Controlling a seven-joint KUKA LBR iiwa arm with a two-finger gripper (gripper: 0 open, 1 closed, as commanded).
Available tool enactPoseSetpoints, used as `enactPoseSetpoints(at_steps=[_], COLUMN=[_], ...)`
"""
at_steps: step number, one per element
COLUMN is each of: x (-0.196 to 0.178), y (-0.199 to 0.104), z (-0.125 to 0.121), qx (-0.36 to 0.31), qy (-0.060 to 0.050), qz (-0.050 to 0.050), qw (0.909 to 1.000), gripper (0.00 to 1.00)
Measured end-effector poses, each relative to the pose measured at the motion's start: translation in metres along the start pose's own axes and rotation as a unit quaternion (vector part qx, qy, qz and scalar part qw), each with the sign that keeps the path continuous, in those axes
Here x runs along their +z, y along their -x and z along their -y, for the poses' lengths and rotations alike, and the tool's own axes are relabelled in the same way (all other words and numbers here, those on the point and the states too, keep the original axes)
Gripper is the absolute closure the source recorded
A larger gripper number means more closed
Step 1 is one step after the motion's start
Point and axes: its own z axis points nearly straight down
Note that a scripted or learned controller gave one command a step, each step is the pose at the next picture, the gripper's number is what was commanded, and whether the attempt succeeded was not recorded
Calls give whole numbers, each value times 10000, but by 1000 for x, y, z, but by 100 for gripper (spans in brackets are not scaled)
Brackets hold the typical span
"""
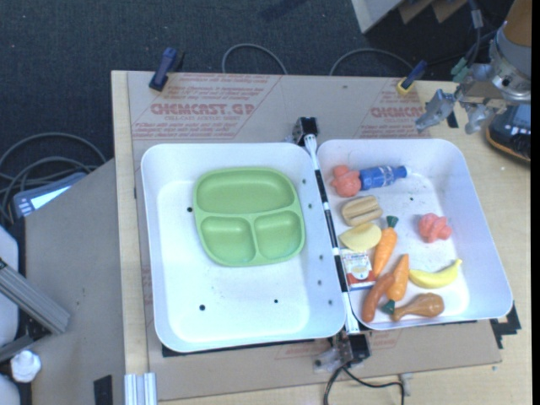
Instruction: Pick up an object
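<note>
Though blurred, claw [456,108] above right bin [460,154]

bins [169,226] — glossy white plastic | tray [249,215] — matt green plastic | bench [211,99] — printed cardboard

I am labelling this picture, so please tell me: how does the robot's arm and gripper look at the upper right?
The gripper is light grey metal with two short fingers. Above it sits a silvery grey, rounded wrist, with an orange band lower at the edge. Dark cables run up behind it.
</note>
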Motion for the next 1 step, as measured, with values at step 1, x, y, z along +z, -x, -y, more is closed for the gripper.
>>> enactPoseSetpoints(at_steps=[1], x=[81], y=[-105], z=[63], qx=[-4], qy=[2], qz=[0], qw=[10000], gripper=[0])
